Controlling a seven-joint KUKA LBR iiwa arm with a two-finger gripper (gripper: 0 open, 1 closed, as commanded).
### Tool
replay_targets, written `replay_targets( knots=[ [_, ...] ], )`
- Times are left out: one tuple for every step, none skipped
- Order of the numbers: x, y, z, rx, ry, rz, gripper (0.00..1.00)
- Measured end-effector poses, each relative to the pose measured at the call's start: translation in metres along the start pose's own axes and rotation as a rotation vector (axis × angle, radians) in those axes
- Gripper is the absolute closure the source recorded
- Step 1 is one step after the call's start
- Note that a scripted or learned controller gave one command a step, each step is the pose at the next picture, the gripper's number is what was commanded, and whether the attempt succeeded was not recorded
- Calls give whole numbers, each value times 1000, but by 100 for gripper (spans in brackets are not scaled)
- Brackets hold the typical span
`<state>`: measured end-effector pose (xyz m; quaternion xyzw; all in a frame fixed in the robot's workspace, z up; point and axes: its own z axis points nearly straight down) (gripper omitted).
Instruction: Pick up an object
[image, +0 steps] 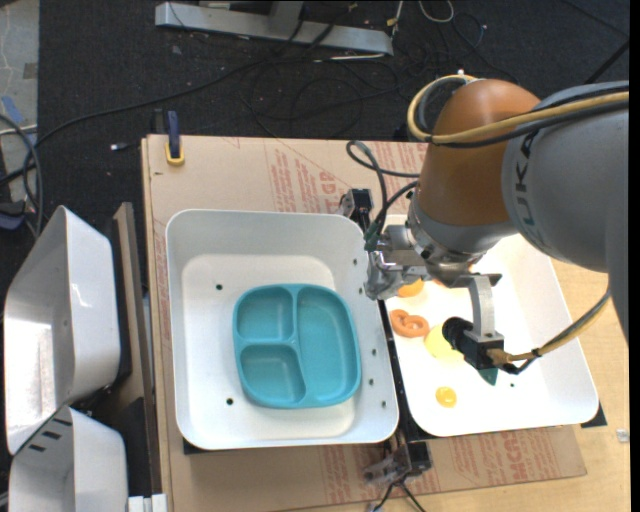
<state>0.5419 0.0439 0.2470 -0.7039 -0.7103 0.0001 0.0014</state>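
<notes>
Ring (409, 324), orange, just beside claw (380, 282)

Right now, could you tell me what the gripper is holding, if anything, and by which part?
It cannot be told. The gripper is at the right bin's left edge, beside an orange piece, and the wrist hides any hold.

A single overhead camera looks down slantwise on the left bin (200, 300) and right bin (560, 390).
</notes>
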Motion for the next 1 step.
replay_targets(
  knots=[
    [49, -16, -5, 0, 0, 0, 100]
  ],
)
